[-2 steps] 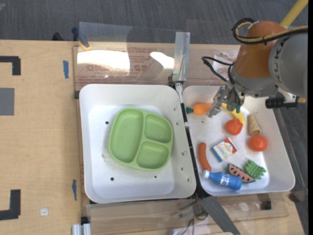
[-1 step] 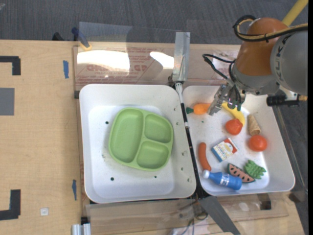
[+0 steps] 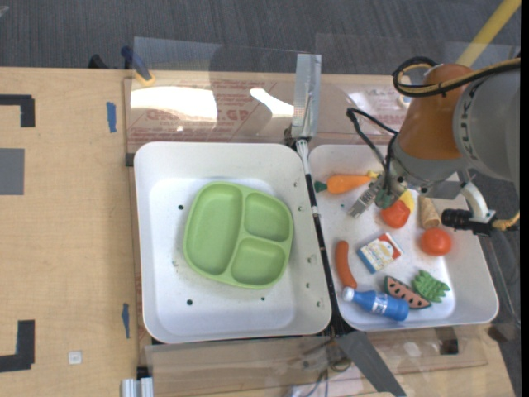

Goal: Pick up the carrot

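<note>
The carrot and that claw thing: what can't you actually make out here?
- Gripper: too small and dark in the camera view to tell its state.
- Carrot: its right end meets the gripper; contact unclear.
- Yellow item: mostly hidden behind the arm and red toy.
- Carton: label too small to read.

We see dark grey carpet (image 3: 248,11) running across the top, well behind everything. Below it spreads the light wooden table (image 3: 66,222), marked with black tape corners (image 3: 23,110) and blue tape strips (image 3: 111,116). Glare glints off clear plastic sheeting (image 3: 207,98).
</note>
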{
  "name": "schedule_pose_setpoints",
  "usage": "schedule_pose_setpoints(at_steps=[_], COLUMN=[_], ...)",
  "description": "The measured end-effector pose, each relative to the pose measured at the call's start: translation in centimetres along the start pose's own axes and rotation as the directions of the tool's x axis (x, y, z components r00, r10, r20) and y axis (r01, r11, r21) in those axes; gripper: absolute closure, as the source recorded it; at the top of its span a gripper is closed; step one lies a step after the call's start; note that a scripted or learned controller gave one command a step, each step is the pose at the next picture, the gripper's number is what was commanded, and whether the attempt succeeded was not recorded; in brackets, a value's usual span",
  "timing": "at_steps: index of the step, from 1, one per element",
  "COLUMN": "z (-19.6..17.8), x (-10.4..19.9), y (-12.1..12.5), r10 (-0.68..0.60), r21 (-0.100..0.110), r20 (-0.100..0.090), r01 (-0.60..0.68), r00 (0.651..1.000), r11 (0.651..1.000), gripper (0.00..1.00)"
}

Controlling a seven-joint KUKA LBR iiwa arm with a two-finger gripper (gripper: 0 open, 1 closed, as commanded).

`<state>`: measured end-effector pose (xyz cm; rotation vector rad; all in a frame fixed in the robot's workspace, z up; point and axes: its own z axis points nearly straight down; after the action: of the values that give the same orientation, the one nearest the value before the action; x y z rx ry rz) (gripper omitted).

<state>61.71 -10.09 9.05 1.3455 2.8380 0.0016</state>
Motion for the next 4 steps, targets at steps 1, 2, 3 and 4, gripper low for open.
schedule_pose_setpoints(at_steps=[1,2,3,4], z=[0.0,0.1,-1.0,-1.0], x=[2.3,-0.8,-0.2,-0.2], y=[-2.7,-1.0,0.2,0.1], r10=[0.119,0.314,0.616,0.616], r21=[-0.011,-0.009,0.001,0.002], r20=[0.009,0.005,0.002,0.002], r01=[-0.119,-0.314,-0.616,-0.616], r00=[0.993,0.949,0.788,0.787], r11=[0.993,0.949,0.788,0.787], gripper=[1.0,1.0,1.0,0.0])
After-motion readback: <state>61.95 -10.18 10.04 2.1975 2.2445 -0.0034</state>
